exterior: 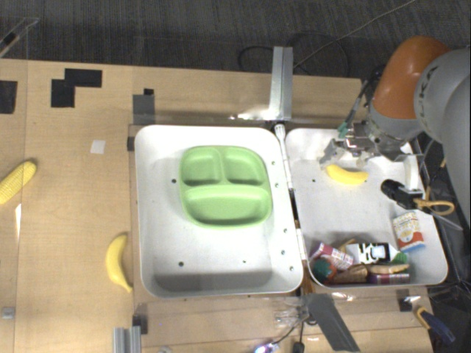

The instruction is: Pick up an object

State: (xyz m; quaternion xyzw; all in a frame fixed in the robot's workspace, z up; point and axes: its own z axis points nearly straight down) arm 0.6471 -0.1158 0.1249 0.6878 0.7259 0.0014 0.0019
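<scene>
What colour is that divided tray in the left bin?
Light green tray, plain, seen clearly in the camera view.

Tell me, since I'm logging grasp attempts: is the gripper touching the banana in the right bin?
Cannot tell. In the camera view the gripper hangs just above the banana, their outlines nearly meeting, but the slanted angle shows neither contact nor a clear gap.

1. One camera watches me, fixed above the table and looking down at a slant.
2. It stands far enough off to take in both bins: the left bin and the right bin lie side by side across the middle of the frame.
3. Dark floor runs along the top edge, beyond the table's far side.
4. My arm enters from the right.
</scene>
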